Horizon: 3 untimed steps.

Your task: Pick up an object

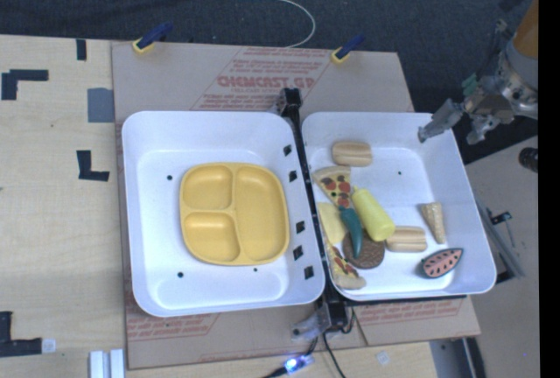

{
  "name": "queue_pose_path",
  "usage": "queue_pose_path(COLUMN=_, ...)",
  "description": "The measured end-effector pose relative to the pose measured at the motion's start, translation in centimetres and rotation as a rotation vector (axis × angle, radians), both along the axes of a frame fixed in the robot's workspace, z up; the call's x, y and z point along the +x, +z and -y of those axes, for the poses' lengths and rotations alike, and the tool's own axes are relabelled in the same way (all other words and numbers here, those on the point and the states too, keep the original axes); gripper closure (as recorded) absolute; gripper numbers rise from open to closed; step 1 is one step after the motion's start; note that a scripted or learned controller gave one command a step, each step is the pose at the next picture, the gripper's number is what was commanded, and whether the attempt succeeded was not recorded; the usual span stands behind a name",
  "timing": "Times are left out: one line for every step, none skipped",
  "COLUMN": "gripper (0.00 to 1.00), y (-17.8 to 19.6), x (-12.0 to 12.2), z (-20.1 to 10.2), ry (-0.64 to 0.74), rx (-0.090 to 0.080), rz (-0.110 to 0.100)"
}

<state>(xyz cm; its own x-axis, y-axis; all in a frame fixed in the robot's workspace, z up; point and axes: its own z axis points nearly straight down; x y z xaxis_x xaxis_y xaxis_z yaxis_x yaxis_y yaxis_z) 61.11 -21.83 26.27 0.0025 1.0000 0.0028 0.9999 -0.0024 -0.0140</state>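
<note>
The right bin (455, 159) holds several toy foods: a tan bun (352, 153), a pizza slice (335, 185), a yellow cylinder (373, 214), a teal pepper (353, 226), a brown cookie (368, 255), a tan bread stick (407, 239), an ice-cream cone (433, 221) and a watermelon slice (440, 262). My gripper (455, 126) hangs at the bin's upper right corner, above its rim. Its two fingers are spread apart with nothing between them. It stands well right of the bun.
The left bin (144, 192) bears a yellow divided plate (234, 213). Both bins rest on a cardboard sheet (254, 79) held by blue-yellow clamps (151, 38). A white cable (271, 4) loops over the dark cloth at the back.
</note>
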Motion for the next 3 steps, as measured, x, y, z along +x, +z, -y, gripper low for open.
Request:
queue_pose_path(gripper=0.0, y=0.8, x=0.2, z=-0.1, ry=0.004, rx=-0.003, rz=0.013)
queue_pose_path(gripper=0.0, y=-4.2, x=0.9, z=0.5, ry=0.004, rx=-0.004, rz=0.01)
queue_pose_path(gripper=0.0, y=-9.9, x=0.2, z=-0.3, ry=0.005, rx=-0.003, rz=0.009)
